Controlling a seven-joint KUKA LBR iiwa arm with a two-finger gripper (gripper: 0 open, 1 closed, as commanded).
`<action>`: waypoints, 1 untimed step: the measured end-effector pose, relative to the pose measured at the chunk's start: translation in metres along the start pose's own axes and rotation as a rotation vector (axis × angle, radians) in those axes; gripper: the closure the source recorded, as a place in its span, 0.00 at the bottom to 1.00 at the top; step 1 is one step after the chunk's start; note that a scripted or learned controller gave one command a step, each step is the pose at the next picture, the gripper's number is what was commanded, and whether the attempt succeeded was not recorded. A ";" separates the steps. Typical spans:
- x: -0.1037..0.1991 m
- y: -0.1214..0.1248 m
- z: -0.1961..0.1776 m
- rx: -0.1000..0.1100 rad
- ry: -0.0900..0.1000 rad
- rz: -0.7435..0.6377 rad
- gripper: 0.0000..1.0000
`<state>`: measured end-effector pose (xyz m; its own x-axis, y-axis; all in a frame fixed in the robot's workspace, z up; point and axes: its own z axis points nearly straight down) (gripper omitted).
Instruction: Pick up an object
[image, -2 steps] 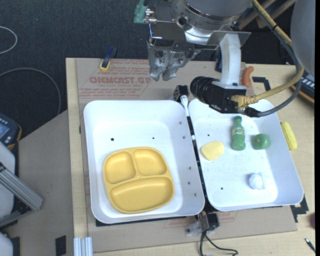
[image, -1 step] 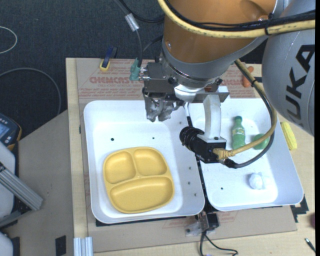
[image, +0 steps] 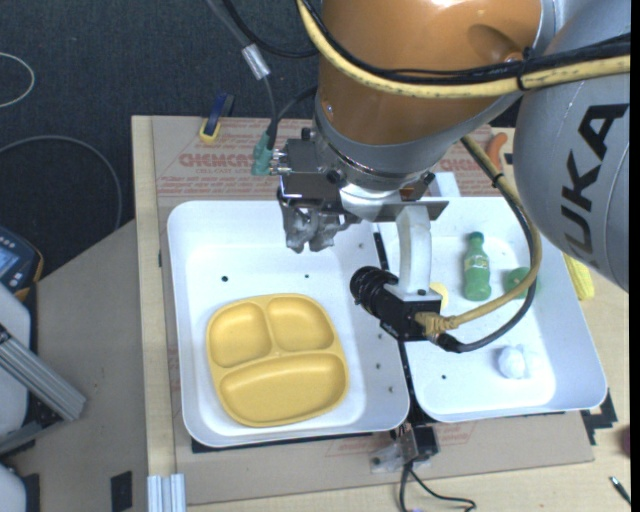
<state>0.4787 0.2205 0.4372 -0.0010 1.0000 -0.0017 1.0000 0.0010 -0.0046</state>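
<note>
My gripper (image: 312, 240) hangs over the back part of the left bin (image: 190, 300), above bare white floor. A yellow divided plate (image: 277, 358) lies in that bin's front half, clearly in front of the gripper and apart from it. In the right bin (image: 570, 375) a green bottle (image: 476, 267) lies near the back, with a small white object (image: 512, 362) nearer the front. Another green piece (image: 517, 280) peeks out behind a cable beside the bottle. I see nothing under the gripper.
The arm's wide orange and grey body covers the back of both bins. A black cable plug (image: 385, 298) with a yellow hose hangs over the wall between the bins. A blue and yellow item (image: 214, 118) lies on the bench behind the left bin.
</note>
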 end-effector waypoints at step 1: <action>0.004 0.060 0.050 0.001 -0.002 0.004 1.00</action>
<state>0.5387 0.2239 0.3871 0.0030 1.0000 -0.0032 1.0000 -0.0030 -0.0054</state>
